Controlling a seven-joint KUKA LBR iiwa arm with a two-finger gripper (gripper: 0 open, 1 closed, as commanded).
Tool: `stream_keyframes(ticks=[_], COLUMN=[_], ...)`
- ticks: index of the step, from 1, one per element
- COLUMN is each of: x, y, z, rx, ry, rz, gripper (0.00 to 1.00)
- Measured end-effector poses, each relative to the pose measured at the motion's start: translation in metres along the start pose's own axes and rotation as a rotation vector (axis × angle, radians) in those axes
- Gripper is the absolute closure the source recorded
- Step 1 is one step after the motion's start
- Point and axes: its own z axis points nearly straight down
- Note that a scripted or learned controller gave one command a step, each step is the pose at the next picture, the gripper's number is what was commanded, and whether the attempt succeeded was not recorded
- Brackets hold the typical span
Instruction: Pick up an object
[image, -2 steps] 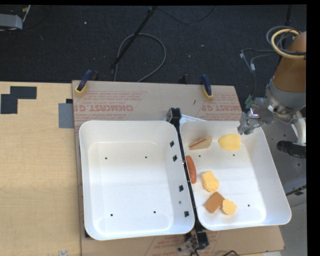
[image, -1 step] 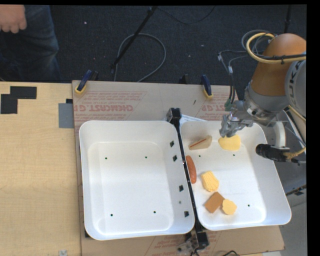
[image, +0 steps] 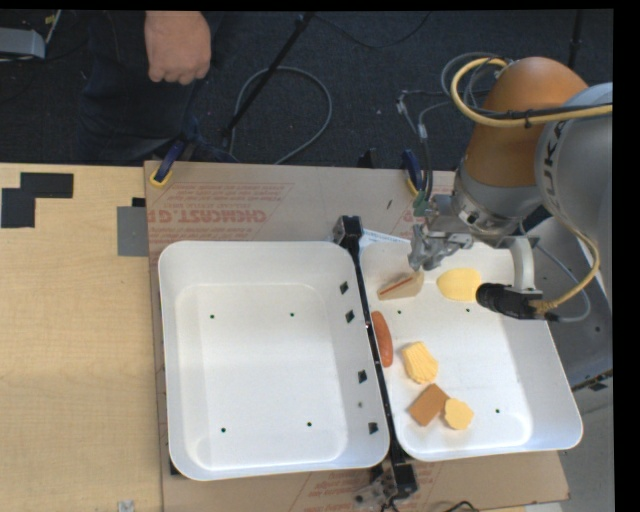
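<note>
Fingers hang just above the tan wedge.

Arm cut off at right edge. Person's hand cut at top edge, body lost in dark. Pincer fingertips too small to judge. Print on cardboard reversed, partly unreadable.

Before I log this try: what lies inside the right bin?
Right bin: a tan wedge under the gripper, a yellow piece, a sausage, three small blocks. The arm covers its far corner.
</note>
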Motion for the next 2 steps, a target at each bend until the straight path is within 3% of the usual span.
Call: stream_keyframes(ticks=[2], x=[0.112], y=[-0.019], z=[-0.009], rx=[0.001], ry=[0.001], rz=[0.0], gripper=[1.0])
